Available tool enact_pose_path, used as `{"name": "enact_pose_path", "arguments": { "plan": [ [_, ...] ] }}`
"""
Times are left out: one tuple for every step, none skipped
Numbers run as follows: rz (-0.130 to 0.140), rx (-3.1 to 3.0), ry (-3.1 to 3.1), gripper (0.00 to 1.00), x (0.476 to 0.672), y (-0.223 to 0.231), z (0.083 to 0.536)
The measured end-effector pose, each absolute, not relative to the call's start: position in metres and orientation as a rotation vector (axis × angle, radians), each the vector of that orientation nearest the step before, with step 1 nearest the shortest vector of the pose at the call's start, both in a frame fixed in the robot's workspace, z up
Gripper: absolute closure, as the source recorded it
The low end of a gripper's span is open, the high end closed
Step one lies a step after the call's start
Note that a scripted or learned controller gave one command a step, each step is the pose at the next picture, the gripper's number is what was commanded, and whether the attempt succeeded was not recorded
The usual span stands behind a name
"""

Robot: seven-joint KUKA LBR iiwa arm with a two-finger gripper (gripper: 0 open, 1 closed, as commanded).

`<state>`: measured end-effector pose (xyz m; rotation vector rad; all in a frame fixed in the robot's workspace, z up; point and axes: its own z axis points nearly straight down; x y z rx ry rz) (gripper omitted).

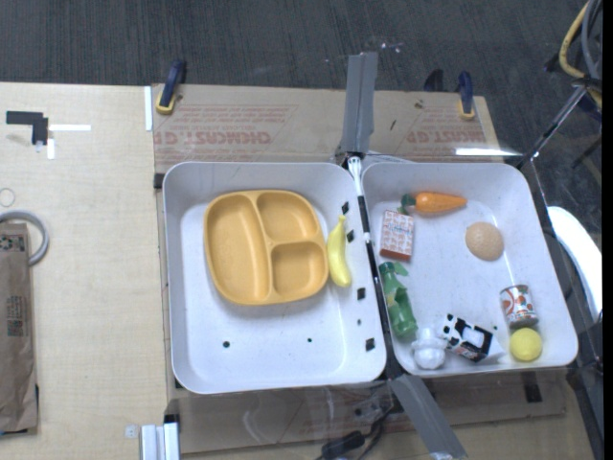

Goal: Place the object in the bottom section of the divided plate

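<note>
A yellow divided plate with three sections lies in the left bin. A banana rests just right of the plate, against the bin's right wall. The right bin holds a carrot, a red and white packet, a tan egg-like ball, a green bottle, a small can, a lemon, a black and white toy and a small white object.
Cardboard lies under and behind the bins, held by clamps. A brown paper bag and a ring sit on the wooden bench at far left. A grey divider post stands between the bins at the back.
</note>
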<state>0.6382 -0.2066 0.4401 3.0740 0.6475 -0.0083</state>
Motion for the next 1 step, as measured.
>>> {"name": "enact_pose_path", "arguments": {
  "plan": [
    [-0.009,2.980,0.998,1.00,0.5773,-0.2228,0.4401]
  ]
}}
